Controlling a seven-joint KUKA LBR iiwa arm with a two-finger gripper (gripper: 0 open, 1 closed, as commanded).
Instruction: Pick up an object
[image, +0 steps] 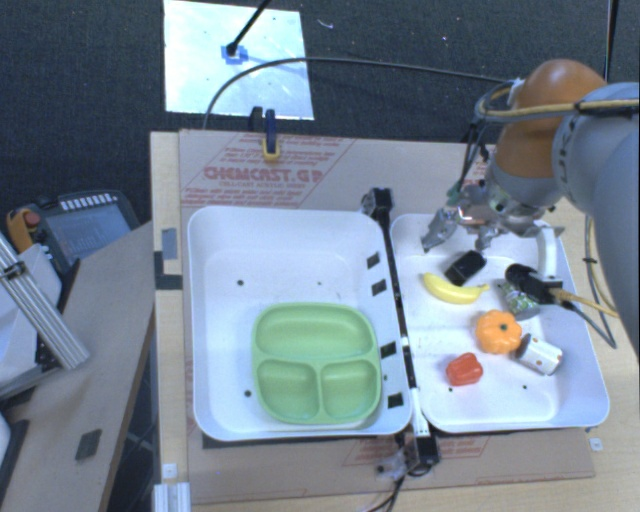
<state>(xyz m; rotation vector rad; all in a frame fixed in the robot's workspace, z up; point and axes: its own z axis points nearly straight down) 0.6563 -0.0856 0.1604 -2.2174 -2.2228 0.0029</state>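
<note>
The tool (461, 236) is seen over the right bin (590, 405), toward that bin's 12 o'clock edge, with its two fingers (436, 233) spread wide and nothing held between them. A small black block (465, 267) is found just at 6 o'clock of the tool, on the bin floor and apart from the fingers. A yellow banana (451, 290) is laid just beside the block, at its 7 o'clock; whether the two touch cannot be told. An orange pumpkin (497, 332) is placed at 4 o'clock of the banana, with a white cylinder (540, 355) close at its 4 o'clock and a red fruit (463, 369) near at its 7 o'clock. In the left bin (215, 240), a green divided plate (317, 362) is set toward the 6 o'clock side. Both bins are carried side by side on the worktop (165, 180).
</note>
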